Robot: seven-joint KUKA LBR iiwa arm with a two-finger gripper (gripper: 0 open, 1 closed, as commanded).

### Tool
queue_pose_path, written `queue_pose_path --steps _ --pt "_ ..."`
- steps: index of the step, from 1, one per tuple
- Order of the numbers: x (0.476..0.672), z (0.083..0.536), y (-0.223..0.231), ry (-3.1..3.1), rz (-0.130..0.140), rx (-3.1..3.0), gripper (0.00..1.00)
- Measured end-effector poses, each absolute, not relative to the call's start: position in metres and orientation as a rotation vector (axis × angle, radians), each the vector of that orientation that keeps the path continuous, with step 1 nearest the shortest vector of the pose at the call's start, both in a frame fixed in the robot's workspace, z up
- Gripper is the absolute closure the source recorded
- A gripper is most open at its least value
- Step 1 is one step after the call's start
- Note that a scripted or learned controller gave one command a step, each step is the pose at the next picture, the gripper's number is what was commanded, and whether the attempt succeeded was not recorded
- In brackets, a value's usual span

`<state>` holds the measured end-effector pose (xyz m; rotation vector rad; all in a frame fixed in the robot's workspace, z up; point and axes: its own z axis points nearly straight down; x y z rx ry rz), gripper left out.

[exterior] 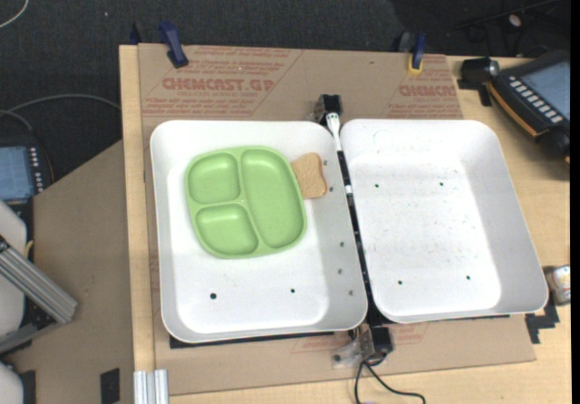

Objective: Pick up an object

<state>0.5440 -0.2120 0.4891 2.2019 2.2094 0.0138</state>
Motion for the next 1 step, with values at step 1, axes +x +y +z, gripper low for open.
queue_pose_path --steps 1 --pt "0.5197 0.4048 -0.1785 2.228 -0.005 2.225 1.0"
